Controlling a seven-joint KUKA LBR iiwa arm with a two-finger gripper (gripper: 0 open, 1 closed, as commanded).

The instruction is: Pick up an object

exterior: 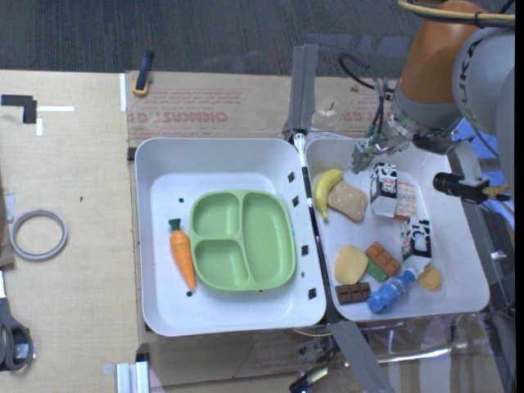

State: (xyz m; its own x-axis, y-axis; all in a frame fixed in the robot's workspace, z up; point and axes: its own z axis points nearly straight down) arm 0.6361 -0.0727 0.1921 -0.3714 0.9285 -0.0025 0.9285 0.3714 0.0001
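Observation:
My gripper point(364, 152) hangs low over the far part of the right bin point(458, 219), below the arm's orange band, with nothing visibly in it. Just in front of it lie a banana point(325, 188), a slice of bread point(349, 202) and a white milk carton point(384, 188). A second carton point(416, 237) lies further toward the front. Near the front edge are a yellow chip-shaped piece point(350, 264), a brown waffle block point(381, 259), a dark chocolate bar point(353, 293), a blue bottle point(391, 291) and a small yellow item point(429, 279).
The left bin point(155, 219) holds a green divided plate point(243, 239) and a carrot point(182, 256) beside it. A grey ring point(36, 234) lies on the bench at the left. A divider wall point(304, 211) separates the bins.

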